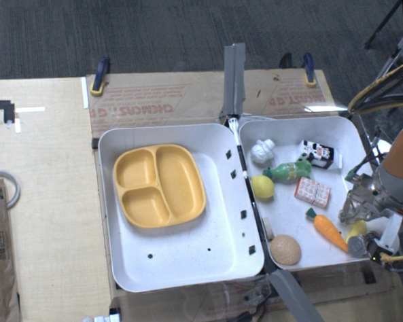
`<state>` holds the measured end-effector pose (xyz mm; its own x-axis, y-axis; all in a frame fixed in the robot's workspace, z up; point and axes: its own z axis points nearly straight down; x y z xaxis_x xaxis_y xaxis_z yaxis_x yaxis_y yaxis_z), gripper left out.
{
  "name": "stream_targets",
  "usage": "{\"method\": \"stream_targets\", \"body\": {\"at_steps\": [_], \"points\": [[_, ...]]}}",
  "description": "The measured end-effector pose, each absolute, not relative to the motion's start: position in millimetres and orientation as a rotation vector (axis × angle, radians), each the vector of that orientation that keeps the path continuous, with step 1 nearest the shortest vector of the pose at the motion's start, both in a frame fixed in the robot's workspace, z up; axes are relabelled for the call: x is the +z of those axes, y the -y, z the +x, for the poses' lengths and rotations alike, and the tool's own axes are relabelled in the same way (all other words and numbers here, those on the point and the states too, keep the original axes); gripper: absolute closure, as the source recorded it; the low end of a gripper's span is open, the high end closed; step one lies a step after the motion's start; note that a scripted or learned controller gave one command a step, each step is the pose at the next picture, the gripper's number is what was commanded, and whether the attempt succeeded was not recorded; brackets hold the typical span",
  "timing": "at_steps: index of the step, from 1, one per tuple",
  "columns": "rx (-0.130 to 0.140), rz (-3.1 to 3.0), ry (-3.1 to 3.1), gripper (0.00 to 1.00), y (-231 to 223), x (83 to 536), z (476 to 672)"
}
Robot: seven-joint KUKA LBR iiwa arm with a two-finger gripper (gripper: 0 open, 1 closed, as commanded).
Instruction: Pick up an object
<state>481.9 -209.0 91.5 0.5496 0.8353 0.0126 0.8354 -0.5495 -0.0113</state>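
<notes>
The pale wooden tabletop (47, 200) fills the left of the frame and carries two shallow white bins side by side. The left bin (180, 260) sits at centre frame and holds a yellow three-compartment plate (160, 185) in its upper left part, lying flat. The right bin (286, 206) lies just beside it, toward the right of the frame, and holds the small objects. Largest of these is a beige egg-shaped ball (285, 249) near the bin's lower left corner. A green toy (288, 171) lies across the middle, touching a yellow lemon (262, 186) at its left end. An orange carrot (327, 230) lies slanted toward the lower right. A red-and-white patterned box (312, 192) sits just above the carrot. A black-and-white cow figure (318, 154) and a small white crumpled object (261, 150) lie in the upper part. The gripper (360, 212) hangs at the bin's right edge, near the carrot's lower end; whether its jaws are open or closed, I cannot tell.
</notes>
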Motion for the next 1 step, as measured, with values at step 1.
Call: {"method": "stream_targets", "body": {"at_steps": [1], "points": [[-0.023, -2.727, 1.498, 0.00, 197.4, 91.2, 486.5]]}}
